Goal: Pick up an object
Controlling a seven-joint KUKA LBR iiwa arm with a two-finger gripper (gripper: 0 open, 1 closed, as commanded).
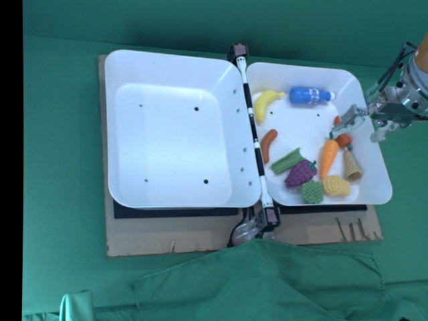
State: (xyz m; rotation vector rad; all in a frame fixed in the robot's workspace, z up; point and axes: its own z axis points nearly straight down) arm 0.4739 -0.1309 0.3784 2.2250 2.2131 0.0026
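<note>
the toys are gathered in the right bin (374, 179), mostly toward its near right corner. a carrot (328, 157) is laid upright beside an ice cream cone (352, 165), with a corn cob (336, 186) and a green bumpy fruit (311, 192) seen near the front edge. purple grapes (300, 172) and a green pod (287, 160) are placed just left of the carrot, and a red sausage (267, 144) is found nearer the divider. a banana (267, 103) and a blue bottle (309, 96) are set toward the far edge. the gripper (361, 122) is held over the bin's right edge, above the carrot's top, apart from the toys; nothing is seen between its fingers, and how wide they stand cannot be told. the left bin (134, 65) is seen beside it on brown cardboard (167, 236).
</note>
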